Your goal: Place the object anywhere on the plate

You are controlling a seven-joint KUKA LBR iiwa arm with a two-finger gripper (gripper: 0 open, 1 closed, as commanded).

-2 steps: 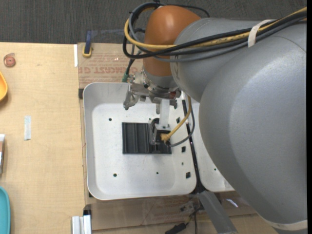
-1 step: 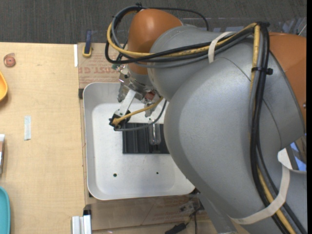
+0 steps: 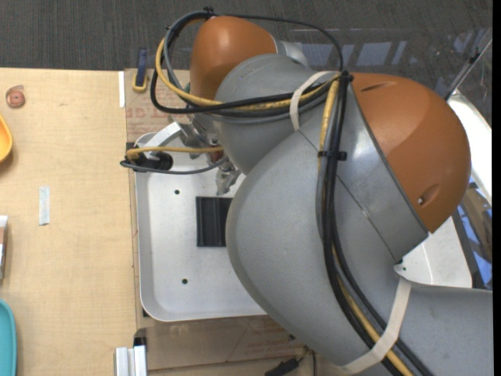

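A flat black rectangular object lies on the floor of the white bin, near the bin's middle; the arm hides its right edge. My grey arm with its orange band covers most of the view from the right. My gripper hangs low over the bin's far part, just above and slightly right of the black object, with only a bit of metal showing under the wrist. Black and yellow cables loop around the wrist.
Left of the bin lies the wooden bench top, with a small white strip and a small reddish disc. An orange item and a teal item poke in at the left edge.
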